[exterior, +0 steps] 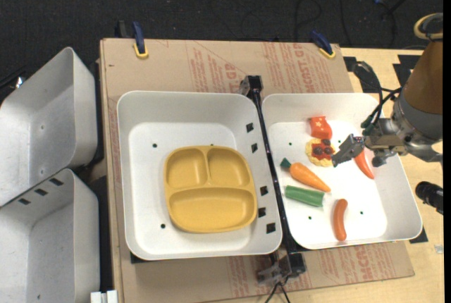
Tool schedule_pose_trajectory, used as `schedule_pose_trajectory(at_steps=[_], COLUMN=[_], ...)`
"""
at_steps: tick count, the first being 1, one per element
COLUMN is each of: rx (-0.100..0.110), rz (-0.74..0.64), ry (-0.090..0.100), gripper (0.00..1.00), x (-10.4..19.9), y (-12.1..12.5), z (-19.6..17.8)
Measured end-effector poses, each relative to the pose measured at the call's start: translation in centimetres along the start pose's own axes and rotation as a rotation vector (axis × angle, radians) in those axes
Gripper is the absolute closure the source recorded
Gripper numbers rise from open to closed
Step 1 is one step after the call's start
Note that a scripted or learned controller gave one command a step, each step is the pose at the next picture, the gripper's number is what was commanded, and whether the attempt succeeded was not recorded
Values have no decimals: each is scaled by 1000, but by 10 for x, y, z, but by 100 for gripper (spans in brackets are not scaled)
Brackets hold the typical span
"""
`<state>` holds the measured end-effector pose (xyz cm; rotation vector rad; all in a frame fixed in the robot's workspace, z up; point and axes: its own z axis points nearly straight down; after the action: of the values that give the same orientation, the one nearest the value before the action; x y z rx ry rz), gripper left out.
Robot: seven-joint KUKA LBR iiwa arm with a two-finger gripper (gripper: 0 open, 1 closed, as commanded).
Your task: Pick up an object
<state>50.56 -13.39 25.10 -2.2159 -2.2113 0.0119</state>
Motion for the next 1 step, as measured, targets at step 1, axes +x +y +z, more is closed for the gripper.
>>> schedule_pose_trajectory(at_steps=[1], rx=[-13], rz=[-3], ry=[-2], gripper=[0], x=[0], y=[2], z=[-6])
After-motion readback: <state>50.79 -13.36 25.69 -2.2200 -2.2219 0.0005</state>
